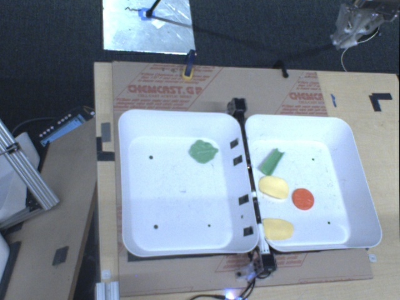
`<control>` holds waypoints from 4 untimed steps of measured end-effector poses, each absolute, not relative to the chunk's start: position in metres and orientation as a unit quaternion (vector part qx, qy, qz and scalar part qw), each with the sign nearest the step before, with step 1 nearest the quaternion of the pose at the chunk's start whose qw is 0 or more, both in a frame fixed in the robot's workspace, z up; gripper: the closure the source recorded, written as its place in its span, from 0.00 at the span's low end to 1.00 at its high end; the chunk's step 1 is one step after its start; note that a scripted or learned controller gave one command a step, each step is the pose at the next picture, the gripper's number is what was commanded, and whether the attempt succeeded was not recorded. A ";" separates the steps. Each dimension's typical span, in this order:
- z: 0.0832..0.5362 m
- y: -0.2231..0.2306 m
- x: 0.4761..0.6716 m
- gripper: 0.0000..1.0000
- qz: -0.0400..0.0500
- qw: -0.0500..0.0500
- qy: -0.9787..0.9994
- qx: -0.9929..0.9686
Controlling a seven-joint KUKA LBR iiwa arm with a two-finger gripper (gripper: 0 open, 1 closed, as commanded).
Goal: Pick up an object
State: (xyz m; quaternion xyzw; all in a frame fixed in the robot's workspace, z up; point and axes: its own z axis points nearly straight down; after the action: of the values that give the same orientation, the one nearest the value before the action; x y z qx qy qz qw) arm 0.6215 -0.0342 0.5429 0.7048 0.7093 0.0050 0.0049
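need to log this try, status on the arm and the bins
End effector up at the far right corner, off the bins. Right bin holds green piece, two yellow pieces, orange disc. Green leaf alone in left bin. Nothing gripped.

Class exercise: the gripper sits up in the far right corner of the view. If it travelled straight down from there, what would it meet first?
Probably the dark floor beyond the bench. The gripper appears to hang outside the right bin, well away from its objects, though one slanted view leaves depth uncertain.
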 end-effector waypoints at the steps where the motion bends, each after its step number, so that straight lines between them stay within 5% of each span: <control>1: 0.393 0.025 0.605 1.00 -0.004 -0.005 0.710 0.704; 2: 0.499 0.053 0.621 1.00 0.006 0.004 0.710 0.704; 3: 0.539 0.068 0.586 1.00 0.003 0.002 0.709 0.705; 4: 0.535 0.100 0.576 1.00 0.001 0.000 0.710 0.705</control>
State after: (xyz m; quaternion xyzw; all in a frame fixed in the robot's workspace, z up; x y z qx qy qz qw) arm 0.5758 0.1004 0.5348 0.7046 0.7096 0.0011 -0.0002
